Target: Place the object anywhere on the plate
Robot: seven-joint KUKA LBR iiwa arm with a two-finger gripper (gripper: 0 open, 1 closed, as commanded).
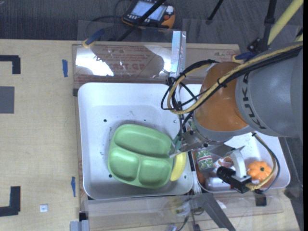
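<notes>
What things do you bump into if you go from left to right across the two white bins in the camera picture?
Green divided plate → yellow banana-like object at the plate's right edge → gripper by that edge → small orange pumpkin in the right bin.

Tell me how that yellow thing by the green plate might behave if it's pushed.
The yellow object looks curved and smooth, banana-like, so it may rock or slide. It leans against the green plate rim, so a nudge could probably tip it either way.
</notes>
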